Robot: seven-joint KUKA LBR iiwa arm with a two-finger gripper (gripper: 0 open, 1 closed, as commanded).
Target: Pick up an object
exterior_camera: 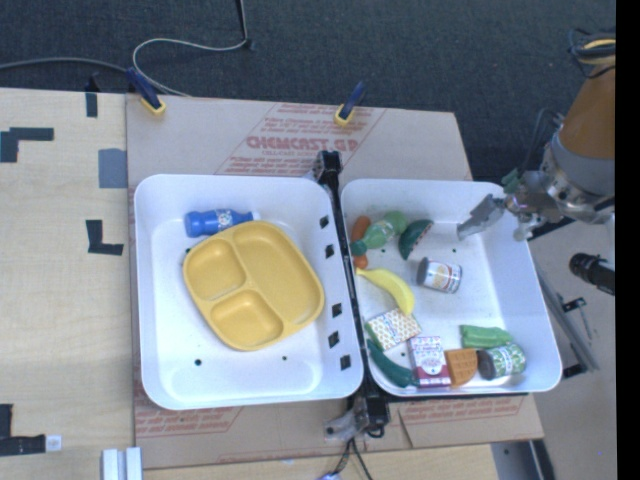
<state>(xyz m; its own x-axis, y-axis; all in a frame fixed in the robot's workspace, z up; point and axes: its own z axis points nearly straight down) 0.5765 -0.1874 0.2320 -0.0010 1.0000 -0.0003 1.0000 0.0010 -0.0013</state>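
Observation:
My gripper (497, 228) hangs over the right bin's (520, 268) far right corner, open, with nothing between its fingers. Just below and left of it a small tin can (438, 275) lies on its side. A yellow banana (392, 288) is near the bin's middle. Green vegetable toys (385, 230) and a dark green leaf-like piece (413, 234) sit at the far left. Along the near edge lie a patterned packet (393, 328), a red and white box (427, 358), an orange block (461, 366), a green piece (485, 336) and a dark jar (500, 361).
The left bin (160, 298) holds a yellow divided plate (252, 283) and a blue bottle (215, 222) lying at its far side. A black divider with clips (340, 268) runs between the bins. Both bins rest on cardboard (290, 138).

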